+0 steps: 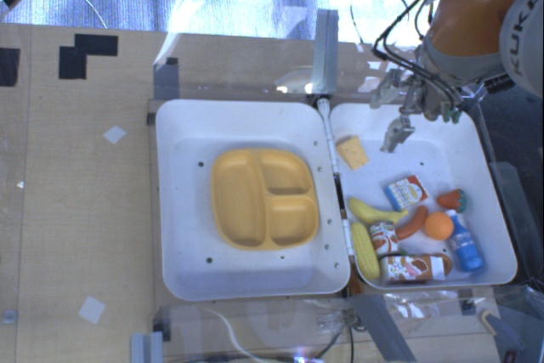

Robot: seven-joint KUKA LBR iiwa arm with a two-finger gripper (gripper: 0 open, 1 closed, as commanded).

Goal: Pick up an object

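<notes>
Gripper [398, 134] hangs over the right bin's [497, 174] far edge, whether parted or together I cannot tell, holding nothing, while toy foods [408, 234] crowd that bin's near half.

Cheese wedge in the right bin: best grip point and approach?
Take the cheese wedge across its two long flat sides, coming straight down. It lies flat and apart from the other items, near the divider, with bare bin floor on its right. The pincer hangs just right of it.
</notes>
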